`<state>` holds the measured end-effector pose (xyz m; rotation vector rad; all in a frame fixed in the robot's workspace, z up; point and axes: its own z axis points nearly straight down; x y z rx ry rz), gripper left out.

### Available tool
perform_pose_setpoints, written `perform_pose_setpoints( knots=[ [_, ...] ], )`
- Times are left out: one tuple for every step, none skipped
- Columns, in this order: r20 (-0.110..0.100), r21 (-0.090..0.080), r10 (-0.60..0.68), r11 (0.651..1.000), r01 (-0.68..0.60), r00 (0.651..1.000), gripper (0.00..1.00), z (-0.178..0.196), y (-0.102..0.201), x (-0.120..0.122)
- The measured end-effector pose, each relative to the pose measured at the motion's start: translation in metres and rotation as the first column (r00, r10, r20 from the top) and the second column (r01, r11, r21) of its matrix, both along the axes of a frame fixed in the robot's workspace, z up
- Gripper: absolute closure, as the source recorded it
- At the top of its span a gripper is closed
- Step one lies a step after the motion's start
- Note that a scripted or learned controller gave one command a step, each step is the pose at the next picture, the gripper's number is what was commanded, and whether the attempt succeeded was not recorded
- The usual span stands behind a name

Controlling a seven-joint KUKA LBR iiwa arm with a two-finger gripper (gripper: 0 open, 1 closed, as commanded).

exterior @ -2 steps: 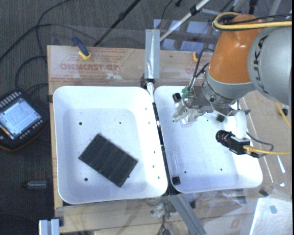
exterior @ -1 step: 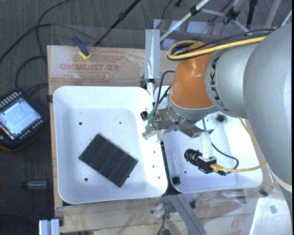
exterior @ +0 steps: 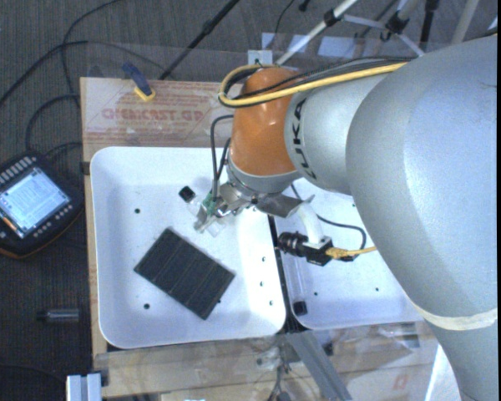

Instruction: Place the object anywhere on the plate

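Note:
A dark ribbed rectangular plate (exterior: 184, 273) lies flat and turned at an angle in the lower middle of the left bin (exterior: 117, 174). A small black block (exterior: 186, 194) rests on the bin floor above the plate, apart from it. My gripper (exterior: 207, 216) hangs low over the left bin, just right of and slightly below the block and above the plate's upper right corner. Something small, pale and green shows at its tip; I cannot make out what it is. The orange wrist band and the grey arm hide the bin's upper right part.
The right bin (exterior: 351, 295) is largely hidden under the arm, with a small dark spot (exterior: 299, 308) near its lower left corner. A raised rim (exterior: 271, 274) separates the bins. A teach pendant (exterior: 25, 200) lies left of the bench. A blue clamp (exterior: 139, 82) sits on the wooden board behind.

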<state>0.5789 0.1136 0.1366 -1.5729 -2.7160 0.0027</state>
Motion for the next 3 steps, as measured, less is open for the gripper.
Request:
perform_pose_setpoints(
  knots=[
    [0.004,-0.002,0.078,0.997,-0.078,0.997,1.0,0.045,0.059,0.086],
    [0.004,-0.001,0.672,0.74,-0.672,0.74,1.0,0.027,0.085,0.089],
    [0.007,-0.001,0.901,0.434,-0.901,0.434,1.0,0.129,0.116,0.065]
  ],
)
